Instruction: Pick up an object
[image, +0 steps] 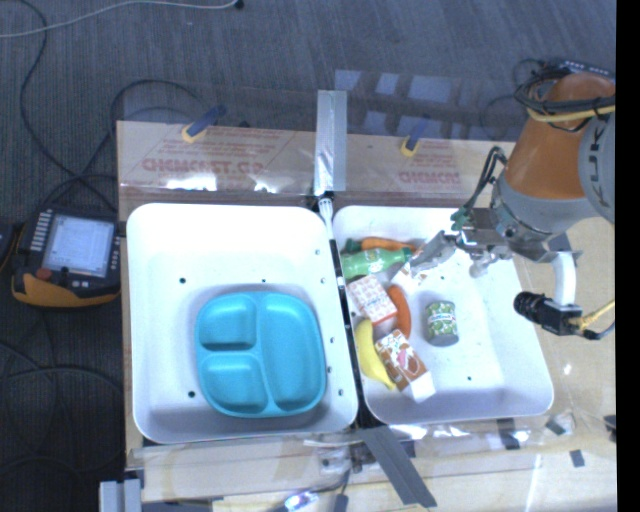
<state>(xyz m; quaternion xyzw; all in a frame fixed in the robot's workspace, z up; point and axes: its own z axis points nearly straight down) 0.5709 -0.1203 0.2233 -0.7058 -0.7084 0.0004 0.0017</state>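
Observation:
The right bin (500, 385) holds several small items. A green bottle (368, 263) lies at its far left with an orange carrot (386, 243) just behind it. A red-and-white checkered box (368, 296), an orange sausage-shaped piece (401, 309), a yellow banana (372, 362) and a red carton (405, 362) lie along the left side. A small green can (441, 322) sits near the middle. My gripper (432, 252) hangs over the bin's far part, just right of the bottle and carrot and above the can. Nothing shows in its grasp.
The left bin (160, 250) holds a blue divided plate (262, 352). A handheld pendant (65, 255) lies on the floor to the left. The arm's orange band (550, 150) and a black attachment (545, 308) stand over the right bin's right rim.

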